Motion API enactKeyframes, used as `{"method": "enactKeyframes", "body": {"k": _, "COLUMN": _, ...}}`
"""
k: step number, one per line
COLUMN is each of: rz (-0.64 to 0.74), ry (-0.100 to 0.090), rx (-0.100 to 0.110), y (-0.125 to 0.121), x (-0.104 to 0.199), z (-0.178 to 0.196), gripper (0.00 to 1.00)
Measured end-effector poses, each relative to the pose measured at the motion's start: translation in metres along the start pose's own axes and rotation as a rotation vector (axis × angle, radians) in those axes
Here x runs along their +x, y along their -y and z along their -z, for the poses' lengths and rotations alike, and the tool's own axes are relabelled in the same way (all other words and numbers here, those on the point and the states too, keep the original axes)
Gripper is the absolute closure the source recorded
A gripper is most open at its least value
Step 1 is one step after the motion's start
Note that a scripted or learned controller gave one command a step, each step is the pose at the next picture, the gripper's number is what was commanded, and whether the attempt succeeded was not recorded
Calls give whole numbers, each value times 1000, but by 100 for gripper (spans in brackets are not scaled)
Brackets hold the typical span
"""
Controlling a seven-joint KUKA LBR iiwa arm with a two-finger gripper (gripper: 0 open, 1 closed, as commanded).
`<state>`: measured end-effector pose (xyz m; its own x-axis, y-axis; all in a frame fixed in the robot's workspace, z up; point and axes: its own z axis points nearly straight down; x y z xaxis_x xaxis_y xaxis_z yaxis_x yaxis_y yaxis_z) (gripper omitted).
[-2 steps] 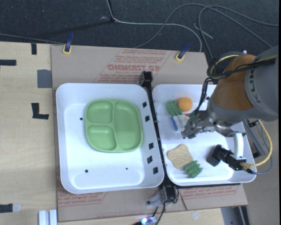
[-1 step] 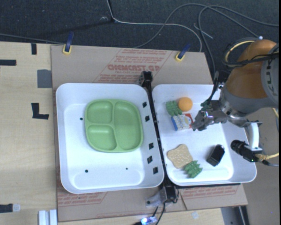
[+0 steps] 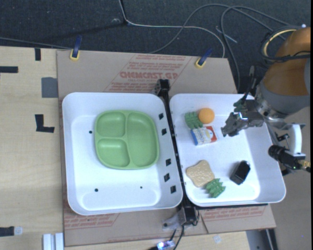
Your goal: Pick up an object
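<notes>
The gripper (image 3: 232, 125) hangs over the right bin (image 3: 261, 163), just right of the small carton (image 3: 203, 135); its opening cannot be told.

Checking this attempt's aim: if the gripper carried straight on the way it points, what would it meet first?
Likely the small carton: the gripper points left across the right bin toward it. Its height above the floor is unclear.

We are seeing an orange ball (image 3: 206, 115), milk box (image 3: 203, 135), toast (image 3: 200, 173), green toys (image 3: 215, 188) and black block (image 3: 240, 172) lying in the right bin (image 3: 266, 194).
</notes>
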<state>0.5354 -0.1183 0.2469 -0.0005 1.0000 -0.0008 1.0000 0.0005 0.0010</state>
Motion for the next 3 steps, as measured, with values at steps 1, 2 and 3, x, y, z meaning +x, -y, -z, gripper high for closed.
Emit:
{"method": "enactKeyframes", "body": {"k": 1, "rz": 6, "ry": -2, "rx": 1, "y": -6, "x": 59, "z": 5, "gripper": 100}}
{"method": "enactKeyframes", "body": {"k": 2, "rz": 4, "ry": -1, "rx": 3, "y": -19, "x": 109, "z": 2, "gripper": 100}}
{"method": "enactKeyframes", "body": {"k": 3, "rz": 6, "ry": -1, "rx": 2, "y": -22, "x": 165, "z": 5, "gripper": 100}}
